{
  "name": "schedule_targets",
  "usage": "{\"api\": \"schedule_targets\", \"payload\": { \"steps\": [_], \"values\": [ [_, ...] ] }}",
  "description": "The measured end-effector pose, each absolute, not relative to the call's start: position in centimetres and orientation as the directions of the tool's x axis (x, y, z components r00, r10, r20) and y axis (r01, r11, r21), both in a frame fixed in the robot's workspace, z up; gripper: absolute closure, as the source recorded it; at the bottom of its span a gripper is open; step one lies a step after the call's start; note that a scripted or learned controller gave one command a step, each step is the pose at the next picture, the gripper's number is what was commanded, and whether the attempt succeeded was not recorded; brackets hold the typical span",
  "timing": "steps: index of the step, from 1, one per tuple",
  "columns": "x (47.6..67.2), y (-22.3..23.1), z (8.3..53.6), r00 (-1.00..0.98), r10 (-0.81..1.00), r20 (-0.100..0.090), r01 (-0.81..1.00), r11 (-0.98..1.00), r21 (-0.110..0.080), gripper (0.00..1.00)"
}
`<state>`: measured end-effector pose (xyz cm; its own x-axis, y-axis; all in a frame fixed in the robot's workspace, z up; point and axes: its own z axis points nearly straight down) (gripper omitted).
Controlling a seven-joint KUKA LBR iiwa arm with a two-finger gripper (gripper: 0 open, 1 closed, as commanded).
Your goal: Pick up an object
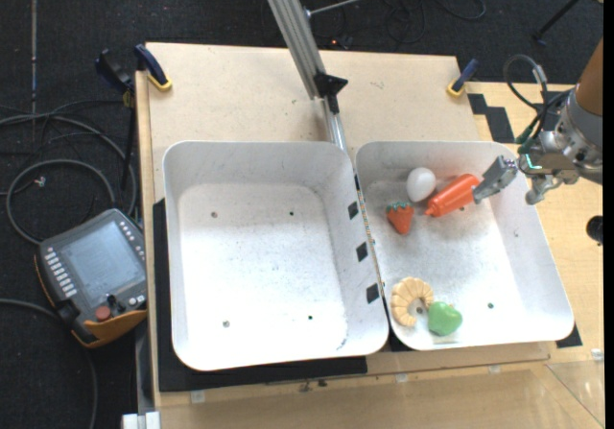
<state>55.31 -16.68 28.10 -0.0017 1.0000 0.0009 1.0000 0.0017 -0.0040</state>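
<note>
In the right bin (537, 254) lie an orange carrot (451, 194), a white egg (420, 182) and a red strawberry (401, 217) near the back. A tan ridged piece (412, 298) and a green round object (443, 319) sit at the front left corner. My gripper (516, 183) hangs over the bin's back right part, open, with nothing between its fingers. Its left finger (496, 177) ends just right of the carrot's tip.
The left bin (192, 178) lies beside the right one, sharing a raised middle wall. A slanted metal pole (293, 19) reaches down to the bins' back edge. Yellow clamps sit at the bench's back corners. A teach pendant (91, 269) lies on the floor at the left.
</note>
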Motion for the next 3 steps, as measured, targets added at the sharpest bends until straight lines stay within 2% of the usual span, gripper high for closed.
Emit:
{"api": "schedule_targets", "payload": {
  "steps": [1,2,3],
  "values": [
    [55.4,-16.7,28.3,-0.001,1.0,0.0,1.0,0.001,0.0,0.0],
    [55.5,-17.0,23.9,0.001,1.0,0.0,1.0,-0.001,-0.004,0.0],
    [55.2,-16.6,17.5,0.001,1.0,0.002,1.0,-0.001,-0.007,0.0]
  ]
}}
